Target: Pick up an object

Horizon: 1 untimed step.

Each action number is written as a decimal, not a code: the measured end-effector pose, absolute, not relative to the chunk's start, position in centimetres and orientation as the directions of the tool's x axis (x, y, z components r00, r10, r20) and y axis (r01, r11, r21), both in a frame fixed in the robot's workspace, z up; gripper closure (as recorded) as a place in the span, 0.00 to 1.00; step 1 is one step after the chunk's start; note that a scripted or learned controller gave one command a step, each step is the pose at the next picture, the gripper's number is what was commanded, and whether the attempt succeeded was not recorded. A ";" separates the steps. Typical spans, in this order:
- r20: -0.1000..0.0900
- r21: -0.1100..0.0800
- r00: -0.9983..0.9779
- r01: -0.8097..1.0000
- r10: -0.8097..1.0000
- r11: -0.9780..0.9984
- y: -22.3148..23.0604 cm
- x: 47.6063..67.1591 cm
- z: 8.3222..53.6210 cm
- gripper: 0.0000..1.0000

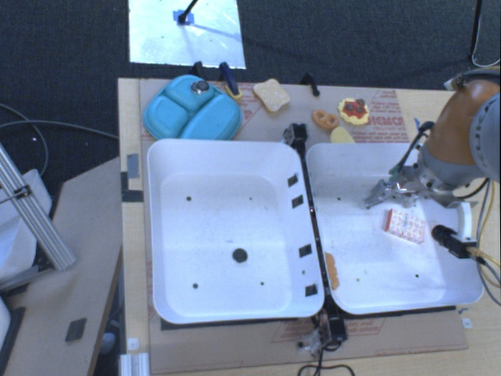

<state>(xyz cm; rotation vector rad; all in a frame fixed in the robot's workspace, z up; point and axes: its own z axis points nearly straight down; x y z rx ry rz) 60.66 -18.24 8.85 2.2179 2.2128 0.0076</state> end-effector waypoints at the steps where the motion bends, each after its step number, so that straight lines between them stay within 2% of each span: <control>1: 0.002 0.008 -0.012 1.000 1.000 0.012 -9.5 64.9 8.6 0.00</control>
